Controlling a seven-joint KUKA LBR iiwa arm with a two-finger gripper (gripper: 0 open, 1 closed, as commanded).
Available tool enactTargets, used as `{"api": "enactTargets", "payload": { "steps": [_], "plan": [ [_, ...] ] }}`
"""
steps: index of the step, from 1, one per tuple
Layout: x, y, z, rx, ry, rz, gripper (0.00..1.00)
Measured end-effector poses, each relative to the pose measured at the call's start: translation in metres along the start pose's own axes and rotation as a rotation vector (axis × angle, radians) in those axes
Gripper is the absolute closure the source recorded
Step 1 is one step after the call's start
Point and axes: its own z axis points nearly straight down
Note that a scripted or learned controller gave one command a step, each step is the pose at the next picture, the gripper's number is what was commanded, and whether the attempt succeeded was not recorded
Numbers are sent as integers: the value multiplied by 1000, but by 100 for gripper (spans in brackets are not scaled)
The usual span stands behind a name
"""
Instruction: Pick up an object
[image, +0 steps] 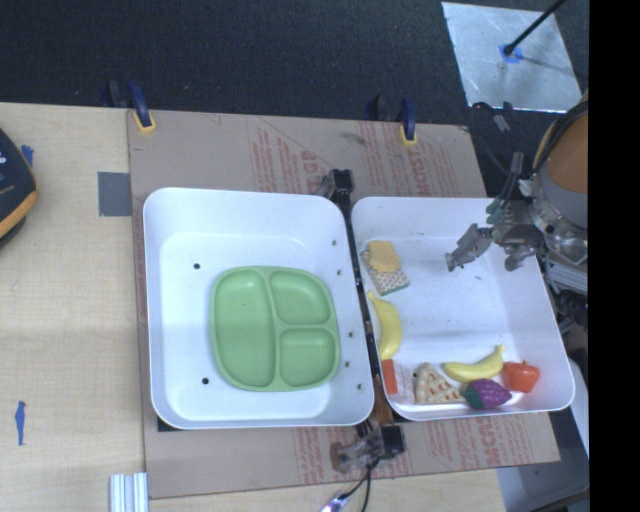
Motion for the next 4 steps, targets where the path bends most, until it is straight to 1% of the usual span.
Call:
{"api": "enactTargets", "payload": {
  "steps": [1, 2, 3, 4],
  "plan": [
    [42, 52, 53, 0, -2, -1, 0],
    [38, 96, 133, -22, -2, 2, 0],
    [36, 102, 150, -5, 0, -1, 0],
    [19, 75, 152, 0, -1, 1, 0]
  ]
}}
